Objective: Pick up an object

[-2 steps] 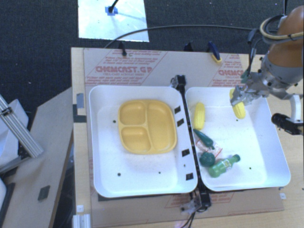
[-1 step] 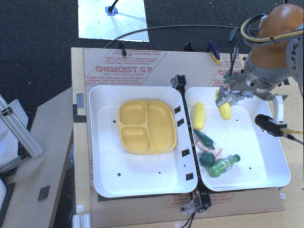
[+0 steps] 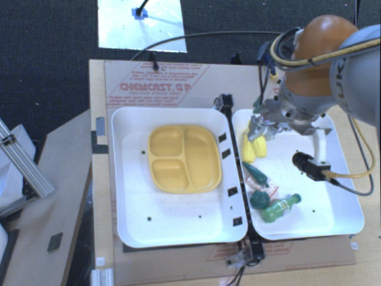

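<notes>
The arm (image 3: 333, 58) reaches in from the right and hangs over the right bin (image 3: 345, 219), with the gripper (image 3: 260, 131) down at the bin's upper left corner, just above the yellow corn (image 3: 254, 148). The fingers look close together and point down at the corn's top end, but I can't tell whether they have hold of it; nothing sits plainly between them. The corn lies against the bin's left wall, near the divider. Further down lie a carrot (image 3: 256, 173) and a green bottle (image 3: 278, 207), well clear of the gripper. The left bin (image 3: 128, 219) holds a yellow tray (image 3: 183, 158).

My worry is the wall: with the corn tucked beside it, one finger may land on the rim or the divider rather than beside the corn, and the closing fingers would then catch an end and flick it away. The corn's rounded surface could also slip out as the arm lifts
</notes>
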`<action>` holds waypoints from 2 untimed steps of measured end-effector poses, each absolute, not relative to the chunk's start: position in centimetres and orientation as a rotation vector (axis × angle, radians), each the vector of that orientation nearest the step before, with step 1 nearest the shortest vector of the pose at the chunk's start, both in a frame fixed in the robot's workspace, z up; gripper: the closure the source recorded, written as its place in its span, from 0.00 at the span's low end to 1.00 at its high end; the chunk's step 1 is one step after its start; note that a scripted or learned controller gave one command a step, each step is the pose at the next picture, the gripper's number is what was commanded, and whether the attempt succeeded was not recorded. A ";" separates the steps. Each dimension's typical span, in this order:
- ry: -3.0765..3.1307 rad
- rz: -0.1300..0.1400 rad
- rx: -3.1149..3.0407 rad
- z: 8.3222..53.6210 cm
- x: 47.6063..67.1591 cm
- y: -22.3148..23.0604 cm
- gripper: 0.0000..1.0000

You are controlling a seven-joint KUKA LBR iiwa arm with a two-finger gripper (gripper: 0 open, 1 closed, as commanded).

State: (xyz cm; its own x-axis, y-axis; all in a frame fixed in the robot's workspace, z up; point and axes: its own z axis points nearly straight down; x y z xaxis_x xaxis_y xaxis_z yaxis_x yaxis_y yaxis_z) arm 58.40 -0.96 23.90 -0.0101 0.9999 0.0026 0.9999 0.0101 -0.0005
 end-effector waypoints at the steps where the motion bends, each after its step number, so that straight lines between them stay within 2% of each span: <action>1: -2.232 -0.004 -2.210 24.0 58.4 3.7 1.00; 2: -2.233 -0.003 -2.209 24.1 57.6 9.5 1.00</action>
